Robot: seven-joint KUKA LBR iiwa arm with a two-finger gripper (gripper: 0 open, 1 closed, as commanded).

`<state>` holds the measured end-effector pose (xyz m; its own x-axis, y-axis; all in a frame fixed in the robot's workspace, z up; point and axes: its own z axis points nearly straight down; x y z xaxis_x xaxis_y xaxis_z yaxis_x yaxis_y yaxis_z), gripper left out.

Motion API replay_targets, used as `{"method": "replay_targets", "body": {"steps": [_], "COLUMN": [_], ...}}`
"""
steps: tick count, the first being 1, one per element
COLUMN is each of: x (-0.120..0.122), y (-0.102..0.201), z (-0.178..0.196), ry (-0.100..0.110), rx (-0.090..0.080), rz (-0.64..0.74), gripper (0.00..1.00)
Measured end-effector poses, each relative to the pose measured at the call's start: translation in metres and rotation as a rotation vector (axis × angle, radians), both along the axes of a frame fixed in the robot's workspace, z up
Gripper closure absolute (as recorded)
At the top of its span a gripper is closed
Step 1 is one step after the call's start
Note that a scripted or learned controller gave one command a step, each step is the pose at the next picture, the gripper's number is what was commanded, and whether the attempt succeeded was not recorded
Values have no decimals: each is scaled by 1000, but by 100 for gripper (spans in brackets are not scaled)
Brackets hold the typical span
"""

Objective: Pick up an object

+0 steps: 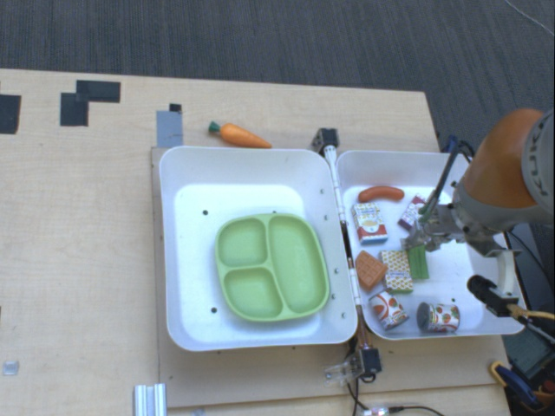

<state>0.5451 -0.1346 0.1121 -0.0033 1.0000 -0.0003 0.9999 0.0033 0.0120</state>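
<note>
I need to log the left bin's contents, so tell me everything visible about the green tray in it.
The green tray is pale green, plastic-looking, a rounded rectangle with three compartments: one long section along its right side and two smaller ones at left. It lies flat and slightly rotated on the floor of the left bin, towards that bin's right side. Nothing sits in its compartments.
</note>
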Motion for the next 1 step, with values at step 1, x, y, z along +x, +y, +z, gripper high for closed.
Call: {"method": "replay_targets", "body": {"steps": [1], "x": [-58], "y": [71], "z": [72], "ry": [10], "rx": [1], "rz": [1], "gripper": [100]}}
